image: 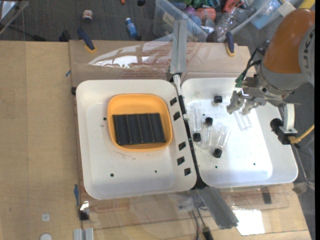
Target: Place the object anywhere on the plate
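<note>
Clear black-capped vials (214,136) lie in the right bin; orange plate (139,103) holds a black slab.

Wooden bench (35,134); grey carpet (45,14) beyond; clear toy-filled tub (210,6).

Bright even overhead light, glare on clear plastic sheet (131,59), soft shadows, mild blur
</note>
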Controlling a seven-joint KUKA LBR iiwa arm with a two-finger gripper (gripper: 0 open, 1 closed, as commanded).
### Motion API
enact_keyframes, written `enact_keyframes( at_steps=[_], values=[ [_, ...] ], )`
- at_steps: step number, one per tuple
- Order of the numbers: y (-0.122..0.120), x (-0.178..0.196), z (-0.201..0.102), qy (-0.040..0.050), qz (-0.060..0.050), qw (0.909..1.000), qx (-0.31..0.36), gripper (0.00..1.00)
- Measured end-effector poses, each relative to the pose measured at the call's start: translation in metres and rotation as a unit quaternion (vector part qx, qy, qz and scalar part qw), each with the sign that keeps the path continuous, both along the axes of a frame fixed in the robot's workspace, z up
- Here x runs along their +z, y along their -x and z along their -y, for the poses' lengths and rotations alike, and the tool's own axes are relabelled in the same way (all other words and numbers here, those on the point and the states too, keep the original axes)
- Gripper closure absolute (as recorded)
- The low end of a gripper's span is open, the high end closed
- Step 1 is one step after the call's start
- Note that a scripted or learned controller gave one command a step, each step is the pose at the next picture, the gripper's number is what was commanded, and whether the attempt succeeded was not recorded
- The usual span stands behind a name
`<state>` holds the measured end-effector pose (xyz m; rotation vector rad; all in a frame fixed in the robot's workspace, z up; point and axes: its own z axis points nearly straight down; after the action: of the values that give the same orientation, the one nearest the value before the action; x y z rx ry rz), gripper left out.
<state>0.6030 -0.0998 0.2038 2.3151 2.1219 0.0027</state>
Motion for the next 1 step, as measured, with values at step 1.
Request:
enact_keyframes(
  at_steps=[1],
  values=[
    [-0.0341, -0.0037, -0.0087, 0.0008, 0.001, 0.9989, 0.046, 1.00]
  ],
)
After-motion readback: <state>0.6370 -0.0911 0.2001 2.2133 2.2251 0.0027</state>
